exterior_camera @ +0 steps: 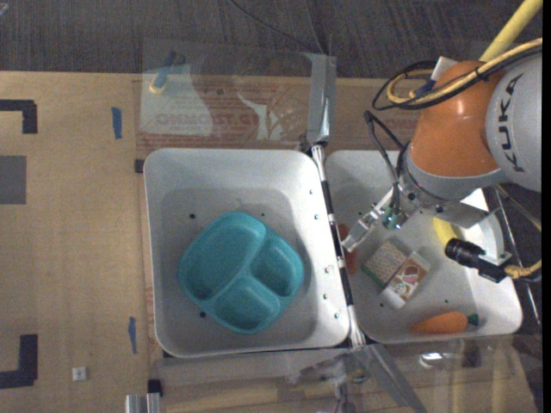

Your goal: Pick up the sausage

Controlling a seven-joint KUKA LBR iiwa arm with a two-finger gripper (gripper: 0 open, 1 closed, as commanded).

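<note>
We saw the gripper (360, 231) low in the right bin (379, 169), hard against its left wall; whether it was spread we could not tell. The sausage (344, 233) lay just beside it, at that wall. A carton (397, 270) lay close right.

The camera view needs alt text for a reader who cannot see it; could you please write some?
A grey and orange robot arm reaches from the right, its gripper low at the right bin's left edge. That bin holds a small carton and a carrot; the left bin holds a teal divided plate.
</note>
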